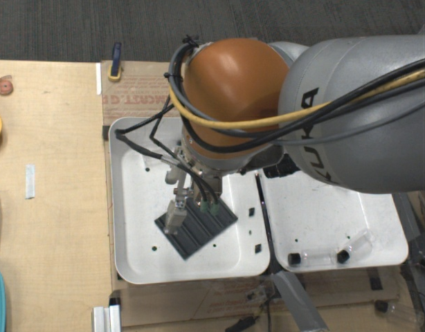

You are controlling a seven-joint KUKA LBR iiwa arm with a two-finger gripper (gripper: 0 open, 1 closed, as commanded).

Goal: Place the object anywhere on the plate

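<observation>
The end effector (187, 213) hung low inside the left shallow white bin (133, 254), directly over a dark grey ribbed rectangular plate (202, 230) that lay flat and turned at a diagonal near the middle of the bin floor. Whether the end effector was spread or pressed together could not be told, since the metal parts of the tool blurred into the plate beneath and the wrist above hid much of them. No separate object could be made out between them. Above the tool, the rounded orange band of the arm (233, 88) bulged toward the camera, ringed by black and yellow cables (219, 123), and the large grey arm body (358, 116) stretched away to the right. The right shallow white bin (323, 213) sat just beside the left one, with a clear, hard-to-see item (354, 244) near its front wall. Both bins rested on a surface of brown cardboard (140, 92), with a pale wooden board (53, 185) to the left
</observation>
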